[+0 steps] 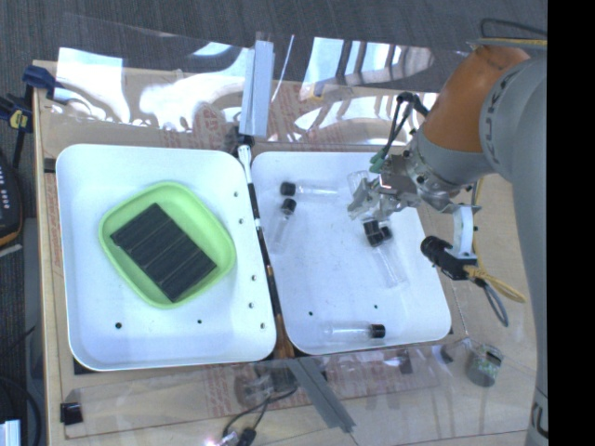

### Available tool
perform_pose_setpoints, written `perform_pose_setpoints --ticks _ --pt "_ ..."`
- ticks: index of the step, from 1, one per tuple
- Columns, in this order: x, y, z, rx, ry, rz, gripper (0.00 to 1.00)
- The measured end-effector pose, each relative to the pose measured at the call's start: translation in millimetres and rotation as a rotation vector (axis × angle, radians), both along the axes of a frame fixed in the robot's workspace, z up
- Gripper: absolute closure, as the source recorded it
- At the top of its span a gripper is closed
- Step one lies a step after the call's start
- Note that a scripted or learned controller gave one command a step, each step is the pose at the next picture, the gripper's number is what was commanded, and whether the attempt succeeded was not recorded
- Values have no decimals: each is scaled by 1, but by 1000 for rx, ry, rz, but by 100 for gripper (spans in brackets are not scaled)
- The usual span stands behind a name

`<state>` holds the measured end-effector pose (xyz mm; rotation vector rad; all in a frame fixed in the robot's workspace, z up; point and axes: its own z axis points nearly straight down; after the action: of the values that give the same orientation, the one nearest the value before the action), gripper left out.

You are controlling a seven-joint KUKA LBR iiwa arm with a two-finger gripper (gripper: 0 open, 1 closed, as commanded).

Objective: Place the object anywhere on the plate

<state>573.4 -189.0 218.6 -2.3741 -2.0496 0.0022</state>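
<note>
Claw: while I hang over the right bin (pixel 307 328), my claw (pixel 374 214) sits low, whether wide or pinched I cannot tell.
Vial: a black-capped vial (pixel 385 249) lies just beneath it (3 more are scattered nearby).
Plate: green plate (pixel 212 219), left bin (pixel 84 333), holding a dark slab (pixel 164 252).

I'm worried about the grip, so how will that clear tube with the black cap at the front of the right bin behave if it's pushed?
The tube lies on its side and looks round, so it would probably roll. Its clear, glossy wall suggests it is light and slippery between the gripper's fingers.
</note>
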Motion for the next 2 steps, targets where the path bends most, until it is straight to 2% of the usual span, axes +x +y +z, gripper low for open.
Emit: perform_pose_setpoints --ticks 1,2 --pt "-13 66 13 0 1 275 100" --pt "4 117 -28 0 0 394 100"
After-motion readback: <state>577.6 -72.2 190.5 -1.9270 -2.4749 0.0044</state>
